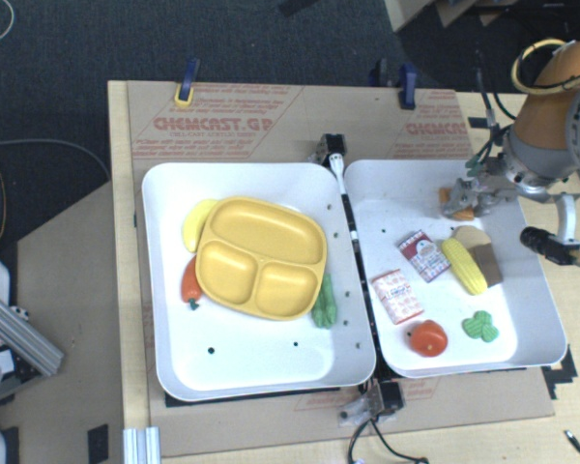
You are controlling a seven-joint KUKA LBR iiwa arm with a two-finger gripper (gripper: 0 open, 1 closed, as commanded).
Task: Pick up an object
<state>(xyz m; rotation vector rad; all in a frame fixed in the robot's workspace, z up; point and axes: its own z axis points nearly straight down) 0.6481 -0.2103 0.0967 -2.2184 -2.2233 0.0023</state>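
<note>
Corn cob (464,265), likely candidate, near centre of right bin (536,351), lying partly across a brown block (485,262); awkward for a clean pinch. Two small packets (424,255) (397,296) flat beside it, tomato (427,338) and green piece (480,327) loose toward near rim, spaced apart, easier to take singly. Tool (467,199) low over far end of right bin, close to something small and orange (451,199); spread or pressed together, cannot tell. Left bin (164,288): yellow divided tray (258,257) covering other pieces, poor choice.

light: bright, even | shadows: soft | focus: slightly soft
</note>
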